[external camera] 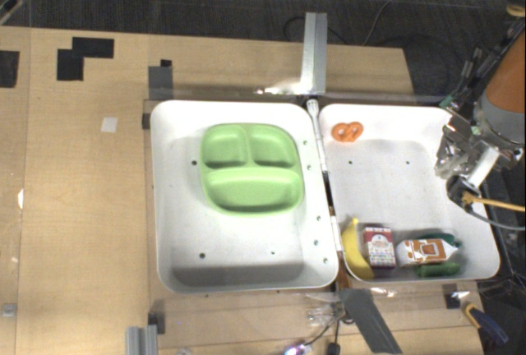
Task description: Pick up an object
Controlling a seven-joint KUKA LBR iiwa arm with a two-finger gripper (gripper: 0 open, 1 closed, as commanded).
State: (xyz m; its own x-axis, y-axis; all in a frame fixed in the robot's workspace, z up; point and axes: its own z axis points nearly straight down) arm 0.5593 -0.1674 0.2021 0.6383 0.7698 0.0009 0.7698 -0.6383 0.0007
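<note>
In the right bin [394, 181], an orange pretzel [347, 131] lies near the far left corner. Along the front wall lie a yellow banana [353, 251], a small red carton [377, 246], an orange-and-white carton [426, 249] and a green item [437, 269] just in front of that carton. My gripper [454, 158] hangs over the right side of this bin, well above and behind the cartons, with nothing visibly held.
The left bin [177, 181] holds a green divided plate [249, 166] in its middle. A metal post [316, 57] stands behind the wall that the two bins share. Bare white floor lies in the middle of the right bin.
</note>
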